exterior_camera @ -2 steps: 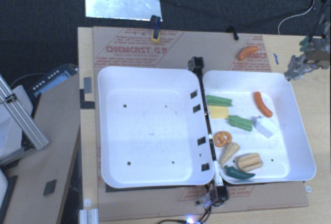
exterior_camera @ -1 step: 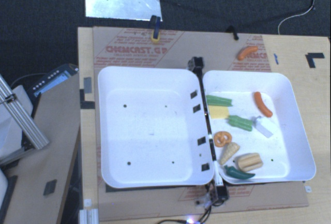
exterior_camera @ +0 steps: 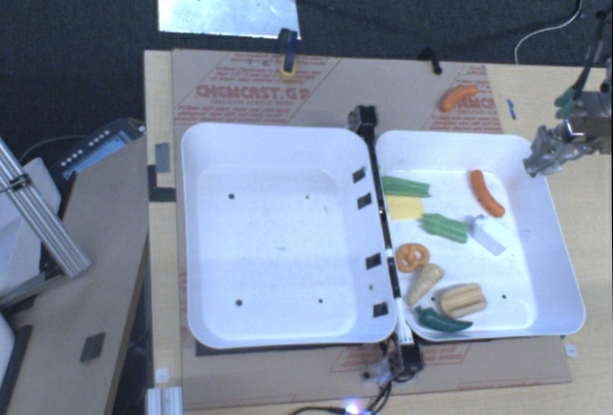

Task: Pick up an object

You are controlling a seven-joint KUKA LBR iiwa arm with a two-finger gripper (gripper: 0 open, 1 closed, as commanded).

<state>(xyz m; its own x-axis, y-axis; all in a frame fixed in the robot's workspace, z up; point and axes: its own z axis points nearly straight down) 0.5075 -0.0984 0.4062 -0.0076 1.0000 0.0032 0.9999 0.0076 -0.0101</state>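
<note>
Finger state can't be told on the gripper (exterior_camera: 542,157) above the right bin's rim (exterior_camera: 560,241); the rim risks being clipped before the sausage (exterior_camera: 487,193) is reached.

The gripper (exterior_camera: 542,157) is a small assembly of pale grey metal, its outline irregular and faceted, with darker recesses between its parts; its tips are too small and blurred to make out. Directly behind it, toward the wrist, sits a blockier grey housing (exterior_camera: 594,129) with a lighter upper face, and above that housing lies a small blue-green fitting (exterior_camera: 569,100). A thin pale cable (exterior_camera: 554,24) curves away above the gripper and joins a darker line that runs up along the arm's upper part.
</note>
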